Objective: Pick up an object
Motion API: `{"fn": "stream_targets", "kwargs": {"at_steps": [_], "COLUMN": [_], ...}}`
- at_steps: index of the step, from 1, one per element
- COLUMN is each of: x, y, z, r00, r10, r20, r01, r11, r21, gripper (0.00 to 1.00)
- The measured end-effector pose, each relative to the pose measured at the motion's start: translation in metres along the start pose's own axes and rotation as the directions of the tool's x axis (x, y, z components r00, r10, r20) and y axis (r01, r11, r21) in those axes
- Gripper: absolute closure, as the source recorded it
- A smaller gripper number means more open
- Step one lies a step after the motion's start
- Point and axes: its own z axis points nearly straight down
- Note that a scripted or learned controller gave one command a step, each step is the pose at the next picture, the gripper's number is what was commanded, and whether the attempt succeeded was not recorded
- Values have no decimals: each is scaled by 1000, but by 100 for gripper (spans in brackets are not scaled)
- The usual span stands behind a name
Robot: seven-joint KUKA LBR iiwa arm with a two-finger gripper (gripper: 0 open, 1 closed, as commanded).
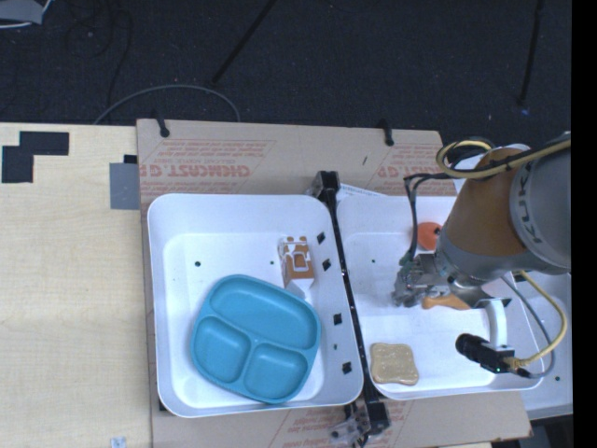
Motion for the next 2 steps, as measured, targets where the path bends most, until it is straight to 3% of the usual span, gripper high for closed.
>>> {"fn": "stream_targets", "kwargs": {"at_steps": [2], "x": [-10], "y": [0], "z": [-104], "r00": [1000], "r10": [-7], "r20": [2], "r01": [7], "r11": [1000], "r21": [-8], "gripper": [100]}}
